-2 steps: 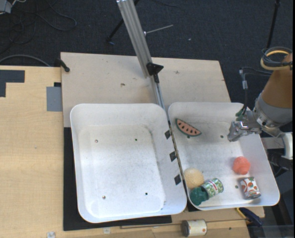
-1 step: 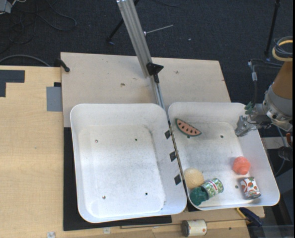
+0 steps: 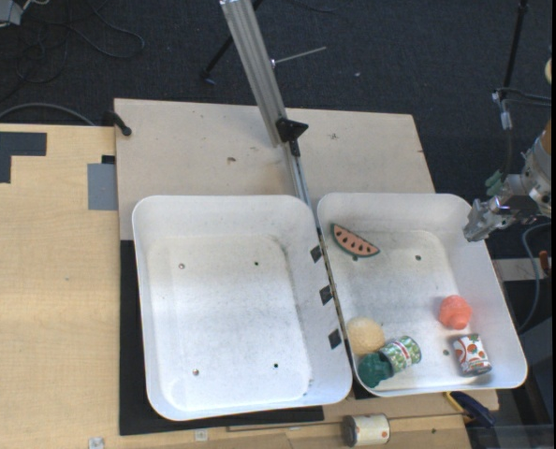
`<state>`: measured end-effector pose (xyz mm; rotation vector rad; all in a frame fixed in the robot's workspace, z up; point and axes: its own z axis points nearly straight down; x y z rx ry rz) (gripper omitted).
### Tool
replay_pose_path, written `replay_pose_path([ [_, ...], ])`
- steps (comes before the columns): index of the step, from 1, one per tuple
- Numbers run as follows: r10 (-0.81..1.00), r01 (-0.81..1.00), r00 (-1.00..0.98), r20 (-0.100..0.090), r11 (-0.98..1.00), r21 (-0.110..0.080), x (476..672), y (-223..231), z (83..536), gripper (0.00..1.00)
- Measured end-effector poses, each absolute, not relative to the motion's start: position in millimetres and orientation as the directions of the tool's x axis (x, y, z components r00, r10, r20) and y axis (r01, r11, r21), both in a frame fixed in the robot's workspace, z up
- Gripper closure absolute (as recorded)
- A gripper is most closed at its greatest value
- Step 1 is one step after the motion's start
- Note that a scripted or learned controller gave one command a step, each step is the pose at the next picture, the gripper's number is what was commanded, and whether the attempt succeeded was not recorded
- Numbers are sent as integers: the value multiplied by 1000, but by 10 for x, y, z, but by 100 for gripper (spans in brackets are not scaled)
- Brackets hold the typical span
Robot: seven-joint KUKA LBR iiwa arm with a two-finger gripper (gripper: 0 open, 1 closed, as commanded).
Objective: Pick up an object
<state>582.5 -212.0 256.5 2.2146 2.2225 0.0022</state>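
The right bin (image 3: 418, 211) holds a watermelon slice (image 3: 355, 241) near its back left. A pinkish-orange ball (image 3: 455, 311) lies toward the right side. A small red-and-white can (image 3: 471, 354) sits at the front right corner. A tan ball (image 3: 364, 333), a green-labelled can (image 3: 402, 353) and a dark green lump (image 3: 374, 369) cluster at the front left. My gripper (image 3: 484, 219) hangs at the bin's right rim, above and behind the pinkish-orange ball, apart from every object.
The left bin (image 3: 224, 307) lies beside the right one, with black clips (image 3: 325, 294) along the shared rim. A slanted metal rail (image 3: 259, 73) rises behind the bins. A small cylinder (image 3: 365, 429) lies on the bench in front.
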Motion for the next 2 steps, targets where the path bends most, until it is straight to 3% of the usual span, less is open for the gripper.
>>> replay_pose_path([
  [2,1000,1000,-4,3,4,-4,5796,-1058,2478,100],
])
